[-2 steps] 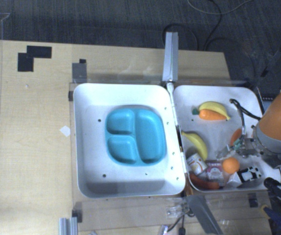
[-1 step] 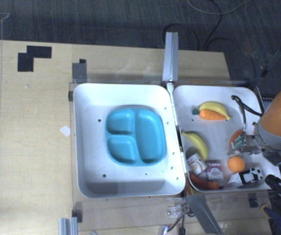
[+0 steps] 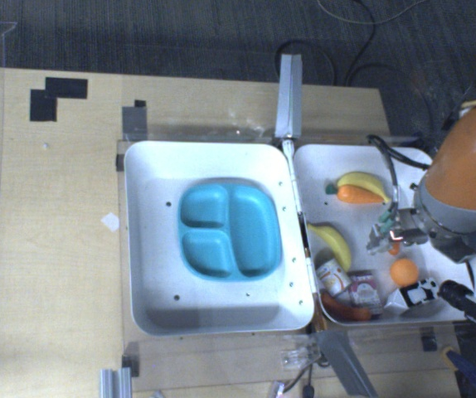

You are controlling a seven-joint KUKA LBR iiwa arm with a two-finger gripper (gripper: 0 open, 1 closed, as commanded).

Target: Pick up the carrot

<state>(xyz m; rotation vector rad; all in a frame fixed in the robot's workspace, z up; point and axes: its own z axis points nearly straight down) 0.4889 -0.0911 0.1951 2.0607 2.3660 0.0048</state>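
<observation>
The carrot [image 3: 355, 194], orange with a green stub, lies near the back of the right bin [image 3: 321, 160], touching a yellow banana [image 3: 365, 181] just behind it. My gripper [image 3: 387, 232] hangs over the middle of the right bin, in front of and to the right of the carrot, with a gap between them. Nothing shows between its fingers.
The left bin [image 3: 147, 222] holds a blue sectioned tray [image 3: 230, 230]. In the right bin also lie a second banana [image 3: 332, 244], an orange ball [image 3: 403, 272], a red item [image 3: 346, 309], a wrapped packet [image 3: 356, 288] and a black-and-white object [image 3: 421, 292]. A metal post [image 3: 289, 98] stands behind the bins.
</observation>
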